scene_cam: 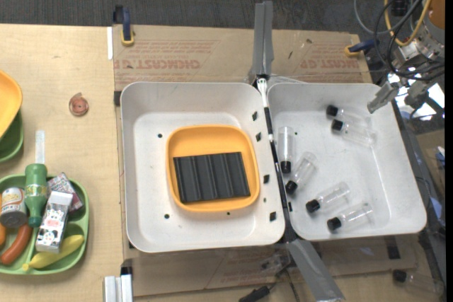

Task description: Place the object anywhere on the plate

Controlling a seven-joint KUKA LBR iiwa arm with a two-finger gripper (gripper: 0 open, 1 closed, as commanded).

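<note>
Wooden bench, two white bins, arm parked off at the right edge.

Nothing done so far: the orange plate (pixel 212 167) in the left bin (pixel 134 173) has no vial on it, and the clear vials (pixel 327 197) all lie in the right bin (pixel 403 173). The gripper (pixel 417 85) hangs above the far right corner; can't tell how open it is, looks like it holds nothing.

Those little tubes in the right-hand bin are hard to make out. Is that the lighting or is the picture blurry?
In the camera view the light is even and soft, with faint shadows; the clear vials blend into the white right bin, so mainly their black caps stand out. The orange plate and its dark ribbed insert read sharply. The gripper at the right edge looks slightly blurred.
</note>
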